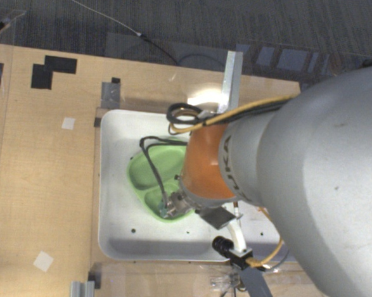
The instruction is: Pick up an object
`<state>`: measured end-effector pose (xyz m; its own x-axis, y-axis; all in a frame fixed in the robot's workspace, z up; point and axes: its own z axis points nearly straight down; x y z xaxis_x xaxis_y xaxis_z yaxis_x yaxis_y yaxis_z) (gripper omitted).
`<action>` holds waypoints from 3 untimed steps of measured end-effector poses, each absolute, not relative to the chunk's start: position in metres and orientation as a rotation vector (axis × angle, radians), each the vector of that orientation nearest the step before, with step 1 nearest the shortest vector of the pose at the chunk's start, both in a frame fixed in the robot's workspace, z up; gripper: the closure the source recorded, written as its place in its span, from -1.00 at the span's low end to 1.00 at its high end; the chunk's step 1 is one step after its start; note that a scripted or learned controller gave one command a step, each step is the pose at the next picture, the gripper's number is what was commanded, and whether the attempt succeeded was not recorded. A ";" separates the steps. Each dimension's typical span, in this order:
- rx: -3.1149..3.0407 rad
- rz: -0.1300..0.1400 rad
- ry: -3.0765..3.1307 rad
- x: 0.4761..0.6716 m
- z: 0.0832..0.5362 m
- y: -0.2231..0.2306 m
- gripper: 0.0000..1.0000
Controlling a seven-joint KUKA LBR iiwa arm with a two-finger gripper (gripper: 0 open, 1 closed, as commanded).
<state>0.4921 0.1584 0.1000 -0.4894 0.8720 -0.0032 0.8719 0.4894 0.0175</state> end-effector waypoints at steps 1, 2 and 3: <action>2.000 0.012 2.419 0.514 0.224 0.206 1.00; 2.224 0.000 2.218 0.496 0.178 0.152 1.00; 2.896 0.000 1.219 0.519 0.170 0.217 1.00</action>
